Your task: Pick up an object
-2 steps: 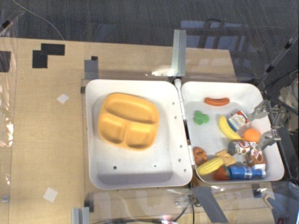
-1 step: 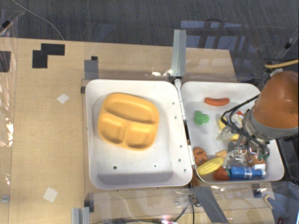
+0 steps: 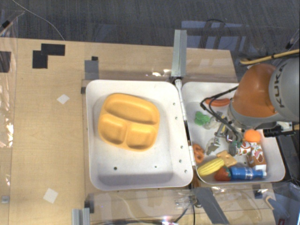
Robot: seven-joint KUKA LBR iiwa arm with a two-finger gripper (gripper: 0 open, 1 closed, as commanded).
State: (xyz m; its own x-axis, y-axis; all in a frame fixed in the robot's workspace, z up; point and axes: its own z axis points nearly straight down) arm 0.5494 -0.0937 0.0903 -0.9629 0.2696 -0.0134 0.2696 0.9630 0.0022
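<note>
Below my claw [image 3: 216, 143] the yellow corn [image 3: 209, 165] sits crowded by toys; jaws look spread, gripping nothing, poised for a pick

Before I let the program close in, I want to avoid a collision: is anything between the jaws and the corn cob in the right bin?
Nothing visible blocks it. The gripper hangs just above the corn cob, with bare bin floor between. A tan block and a pretzel crowd its sides.
</note>
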